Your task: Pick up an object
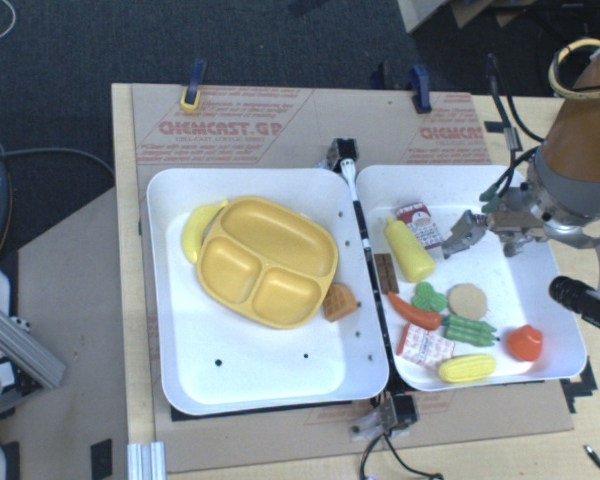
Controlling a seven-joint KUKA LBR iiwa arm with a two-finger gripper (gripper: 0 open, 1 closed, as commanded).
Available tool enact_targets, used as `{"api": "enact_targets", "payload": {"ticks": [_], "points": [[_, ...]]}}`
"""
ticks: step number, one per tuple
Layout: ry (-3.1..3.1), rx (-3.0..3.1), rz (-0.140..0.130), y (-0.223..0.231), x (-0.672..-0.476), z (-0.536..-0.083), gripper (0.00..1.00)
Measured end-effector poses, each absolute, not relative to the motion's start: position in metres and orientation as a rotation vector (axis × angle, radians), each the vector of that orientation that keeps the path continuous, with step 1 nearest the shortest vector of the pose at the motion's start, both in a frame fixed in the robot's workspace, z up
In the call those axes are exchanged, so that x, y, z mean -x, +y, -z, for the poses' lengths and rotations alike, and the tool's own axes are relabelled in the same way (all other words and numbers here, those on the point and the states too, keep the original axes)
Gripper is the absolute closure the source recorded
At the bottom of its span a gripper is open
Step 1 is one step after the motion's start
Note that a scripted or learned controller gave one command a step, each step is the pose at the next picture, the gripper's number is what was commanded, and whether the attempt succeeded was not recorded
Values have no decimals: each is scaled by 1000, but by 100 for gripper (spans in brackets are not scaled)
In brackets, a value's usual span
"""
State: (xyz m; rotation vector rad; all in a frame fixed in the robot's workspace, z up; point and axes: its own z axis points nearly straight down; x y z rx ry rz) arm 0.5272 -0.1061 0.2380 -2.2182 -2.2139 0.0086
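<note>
My gripper (488,236) hangs open over the upper middle of the right bin (550,268), with nothing between its fingers. To its left lie a yellow bottle (408,250) and a red-and-white packet (418,223). Just below it sits a tan round biscuit (467,299), beside a green broccoli piece (429,296) and a red pepper (412,311). Nearer the front are green beans (468,330), a red tomato (524,342), a yellow corn cob (466,368) and another red-and-white packet (424,346).
The left bin (180,338) holds a yellow divided plate (267,260), a yellow banana-like piece (195,233) behind it and a brown bread piece (339,302) at its right. A brown bar (385,272) lies along the right bin's left wall.
</note>
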Motion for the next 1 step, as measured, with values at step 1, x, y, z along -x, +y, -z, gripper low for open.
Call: {"api": "enact_targets", "payload": {"ticks": [1], "points": [[-2221, 2221, 0, -106, -529, -242, 0]]}}
